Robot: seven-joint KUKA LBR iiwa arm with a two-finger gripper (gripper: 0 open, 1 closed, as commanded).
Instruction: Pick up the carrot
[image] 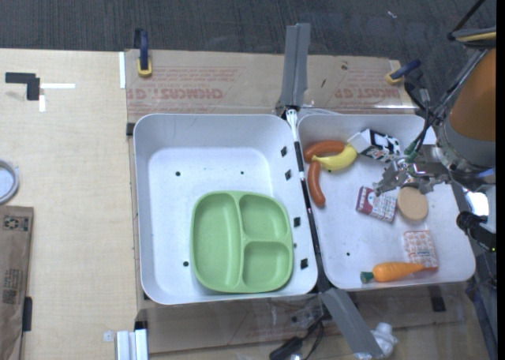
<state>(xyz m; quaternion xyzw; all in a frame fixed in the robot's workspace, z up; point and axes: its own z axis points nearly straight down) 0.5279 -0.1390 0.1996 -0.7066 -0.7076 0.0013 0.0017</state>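
The carrot, orange with a green stub at its left end, lies on its side near the front edge of the right bin. My gripper hangs over the middle of that bin, well behind the carrot and apart from it. It sits just above a red packet and a round tan disc. The arm comes in from the right edge.
A yellow banana, a red sausage, a black-and-white item and a pale wrapped packet share the right bin. The left bin holds a green divided plate. Clamps sit at the back.
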